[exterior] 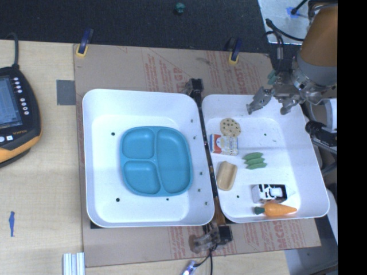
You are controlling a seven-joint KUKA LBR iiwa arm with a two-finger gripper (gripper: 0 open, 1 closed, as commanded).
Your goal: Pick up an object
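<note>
My gripper (271, 103) hangs open over the far right part of the right bin (298, 148), with nothing between its spread fingers. Below it in that bin lie a round speckled cookie (230, 126), a small red and white packet (223, 145), a green pea pod (254, 160), a tan bread piece (226, 175), a black and white box (269, 192) and an orange carrot (278, 209). The cookie is the nearest item, a little left of and nearer than the fingers.
The left bin (103, 205) holds a blue divided plate (155, 160). A teach pendant (14, 110) lies at the bench's left edge. Clamps (84, 42) sit at the far edge of the cardboard.
</note>
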